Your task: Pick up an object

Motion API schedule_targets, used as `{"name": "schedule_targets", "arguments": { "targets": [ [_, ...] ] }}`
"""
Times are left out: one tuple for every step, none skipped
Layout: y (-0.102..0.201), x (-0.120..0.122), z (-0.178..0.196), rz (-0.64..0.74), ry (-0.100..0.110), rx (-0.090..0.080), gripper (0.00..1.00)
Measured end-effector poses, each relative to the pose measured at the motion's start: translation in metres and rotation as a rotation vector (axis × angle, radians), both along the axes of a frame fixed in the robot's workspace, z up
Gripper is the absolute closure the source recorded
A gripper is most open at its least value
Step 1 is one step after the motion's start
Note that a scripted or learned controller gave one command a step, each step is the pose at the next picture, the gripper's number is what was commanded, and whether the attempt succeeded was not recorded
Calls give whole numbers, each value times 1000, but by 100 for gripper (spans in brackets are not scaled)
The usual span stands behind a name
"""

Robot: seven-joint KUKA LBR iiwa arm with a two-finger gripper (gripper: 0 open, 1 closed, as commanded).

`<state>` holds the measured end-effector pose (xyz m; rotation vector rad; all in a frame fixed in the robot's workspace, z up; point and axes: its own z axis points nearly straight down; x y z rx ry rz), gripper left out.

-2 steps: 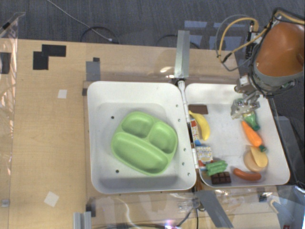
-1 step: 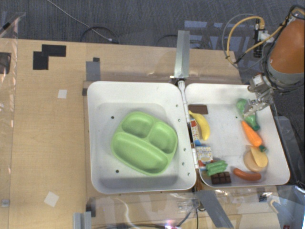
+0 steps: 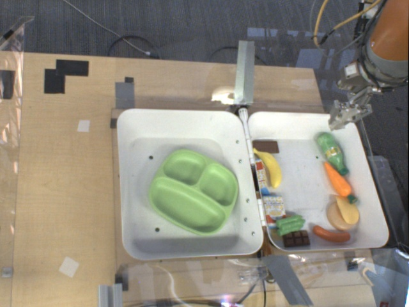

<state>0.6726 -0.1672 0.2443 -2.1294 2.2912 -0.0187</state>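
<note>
Claw [image 3: 348, 114] hangs over the right bin's [image 3: 300, 128] far right corner; whether it is spread or pressed together cannot be told. Just beside it lies a green bottle [image 3: 331, 151], then a carrot [image 3: 338, 180]. Farther off, a banana [image 3: 270, 167] lies by the divider; a green tray [image 3: 193, 190] sits in the left bin [image 3: 137, 133].

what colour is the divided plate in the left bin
Light green; the divided plate shows clearly in the camera view, lying in the left bin.
</note>
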Motion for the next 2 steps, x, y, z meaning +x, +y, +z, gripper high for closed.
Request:
{"name": "schedule_targets", "arguments": {
  "targets": [
    [86, -2, 3, 117, 10, 3, 100],
    [-27, -6, -110, 285, 20, 0, 100]
  ]
}}
